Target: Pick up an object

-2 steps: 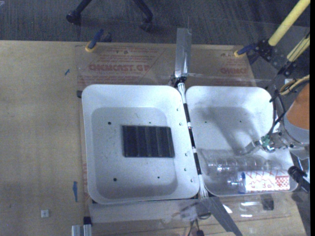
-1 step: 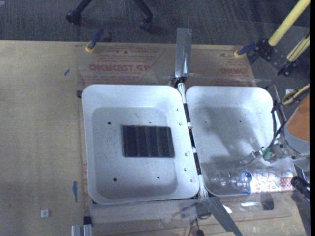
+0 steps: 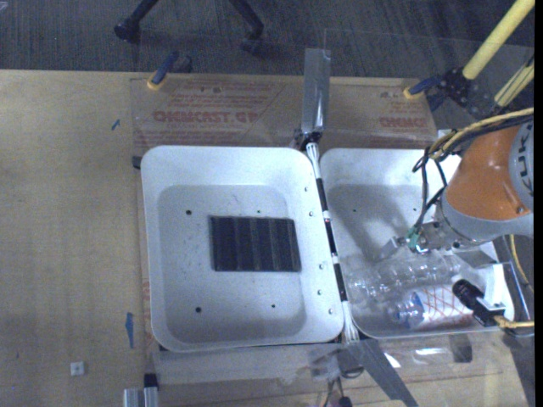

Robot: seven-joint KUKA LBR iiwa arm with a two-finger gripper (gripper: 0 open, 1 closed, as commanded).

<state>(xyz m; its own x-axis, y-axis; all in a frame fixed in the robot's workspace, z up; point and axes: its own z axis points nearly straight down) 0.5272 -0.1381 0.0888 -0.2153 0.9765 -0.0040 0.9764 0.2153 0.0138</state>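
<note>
A crumpled clear plastic bottle (image 3: 392, 280) lies in the near part of the right bin (image 3: 365, 172), with a blue cap (image 3: 411, 314) at its near end. Beside it on the right lies a white item with a red lattice pattern (image 3: 443, 300). My gripper (image 3: 407, 244) hangs low over the right bin, just above the far end of the bottle, under the orange-banded wrist (image 3: 484, 181). Whether it touches the bottle is hidden by the glare of the clear plastic.
The left bin (image 3: 170, 176) holds a dark ribbed rectangular panel (image 3: 254, 243) flat on its floor. A metal post (image 3: 315, 91) stands behind the divide between the bins. Clamps and yellow rods sit at the far right corner.
</note>
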